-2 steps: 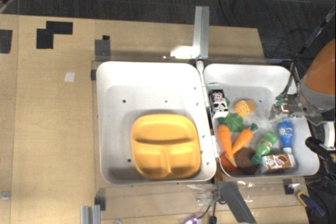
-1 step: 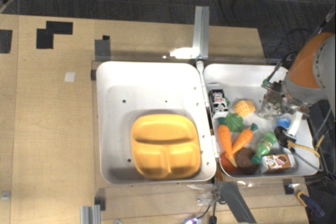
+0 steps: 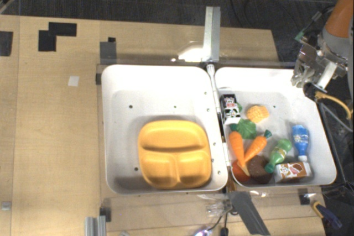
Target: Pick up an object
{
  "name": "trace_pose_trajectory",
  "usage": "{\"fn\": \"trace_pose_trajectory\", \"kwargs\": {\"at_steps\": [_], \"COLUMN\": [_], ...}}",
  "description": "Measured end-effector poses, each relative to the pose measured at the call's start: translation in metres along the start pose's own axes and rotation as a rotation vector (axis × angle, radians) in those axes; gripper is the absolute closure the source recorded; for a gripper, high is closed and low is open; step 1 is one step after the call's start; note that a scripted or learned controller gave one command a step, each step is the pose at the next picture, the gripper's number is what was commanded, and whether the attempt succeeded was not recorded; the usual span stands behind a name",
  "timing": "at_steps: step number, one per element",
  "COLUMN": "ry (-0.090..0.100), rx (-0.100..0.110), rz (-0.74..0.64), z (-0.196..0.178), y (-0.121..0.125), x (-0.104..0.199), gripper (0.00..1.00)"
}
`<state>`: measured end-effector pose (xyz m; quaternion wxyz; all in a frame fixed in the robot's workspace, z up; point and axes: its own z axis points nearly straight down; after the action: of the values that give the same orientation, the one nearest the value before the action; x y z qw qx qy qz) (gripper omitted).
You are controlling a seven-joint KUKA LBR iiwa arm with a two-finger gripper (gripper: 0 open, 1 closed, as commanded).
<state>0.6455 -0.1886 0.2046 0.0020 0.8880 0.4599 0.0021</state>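
My gripper (image 3: 311,79) hangs over the far right corner of the right bin (image 3: 276,91), open with nothing between its fingers. Toy items lie below and to its left in that bin. They include a black-and-white carton (image 3: 229,108), a yellow corn piece (image 3: 257,114), a green leafy piece (image 3: 247,129) and two orange carrots (image 3: 237,146) (image 3: 255,147). A green bottle (image 3: 278,153), a blue bottle (image 3: 300,140), a brown-labelled bottle (image 3: 292,171) and a dark brown lump (image 3: 257,167) lie nearer the front. The gripper touches none of them.
A yellow compartment tray (image 3: 174,153) lies in the left bin (image 3: 127,96), toward its front right. A metal post (image 3: 212,30) stands behind the divider between the bins. Cables run past the right bin's outer edge (image 3: 337,113).
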Motion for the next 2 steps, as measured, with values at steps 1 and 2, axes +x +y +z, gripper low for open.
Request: {"fn": "trace_pose_trajectory", "kwargs": {"at_steps": [1,2], "ry": [0.0,0.003], "rx": [0.001,-0.001], "rz": [0.256,0.367], "z": [0.107,0.116], "y": [0.006,-0.059], "x": [0.001,0.014], "gripper": [1.0,1.0]}}
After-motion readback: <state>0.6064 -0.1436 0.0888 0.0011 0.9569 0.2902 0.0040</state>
